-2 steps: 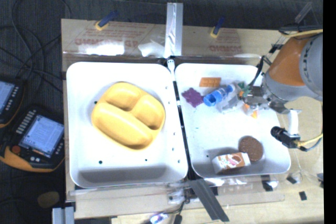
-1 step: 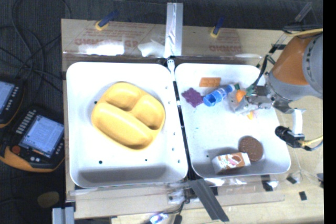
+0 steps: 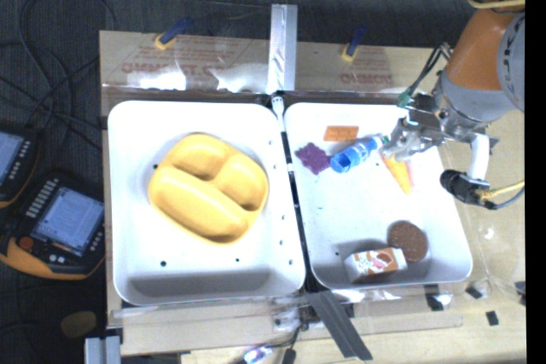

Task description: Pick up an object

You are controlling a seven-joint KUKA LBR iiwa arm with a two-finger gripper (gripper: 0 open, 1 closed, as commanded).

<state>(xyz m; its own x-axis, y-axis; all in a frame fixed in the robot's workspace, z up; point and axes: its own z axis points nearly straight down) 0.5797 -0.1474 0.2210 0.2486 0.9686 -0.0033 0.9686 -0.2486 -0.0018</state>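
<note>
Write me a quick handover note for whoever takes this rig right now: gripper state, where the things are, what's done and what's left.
Gripper: over the upper part of the right bin, above the orange carrot-shaped piece; nothing seen held.
Right bin: blue bottle, purple piece, orange card, brown disc, small carton.
Left bin: large yellow object.
Done: no pick is visible.
Left: grasp one object and lift it; the carrot piece or bottle look nearest.

Handheld pendants [image 3: 53,222] left of bench; cables [image 3: 51,21].
</note>
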